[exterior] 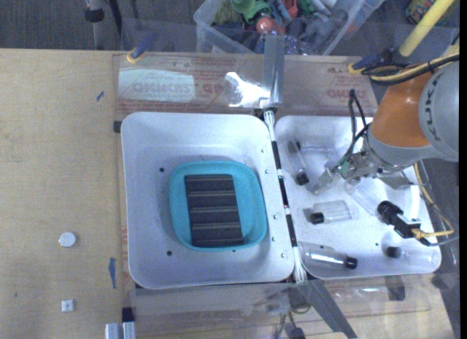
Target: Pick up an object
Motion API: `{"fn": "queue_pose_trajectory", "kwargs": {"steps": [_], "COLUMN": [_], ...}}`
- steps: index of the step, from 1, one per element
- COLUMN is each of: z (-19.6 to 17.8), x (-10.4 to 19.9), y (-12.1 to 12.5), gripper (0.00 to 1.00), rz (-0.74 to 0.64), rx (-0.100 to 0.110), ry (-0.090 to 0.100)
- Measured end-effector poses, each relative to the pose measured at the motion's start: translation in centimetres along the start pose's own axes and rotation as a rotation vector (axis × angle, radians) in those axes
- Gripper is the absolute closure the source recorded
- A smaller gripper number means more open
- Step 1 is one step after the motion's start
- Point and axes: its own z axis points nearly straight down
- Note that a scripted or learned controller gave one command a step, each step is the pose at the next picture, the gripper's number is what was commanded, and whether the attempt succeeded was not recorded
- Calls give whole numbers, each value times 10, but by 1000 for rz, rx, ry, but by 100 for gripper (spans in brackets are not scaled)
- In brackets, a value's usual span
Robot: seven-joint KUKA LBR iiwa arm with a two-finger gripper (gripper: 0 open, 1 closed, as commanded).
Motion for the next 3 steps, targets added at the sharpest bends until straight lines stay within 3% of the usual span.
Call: {"fn": "queue_pose_trajectory", "kwargs": {"steps": [1,2,3], "z": [0,-12,-12], "x": [-8,-10,-10], "y": [-58,-56,-56], "gripper": [0,100,0], "rz": [-31,-29,-30], "rx": [0,-7,-7], "ry": [-2,-5,-5]}}
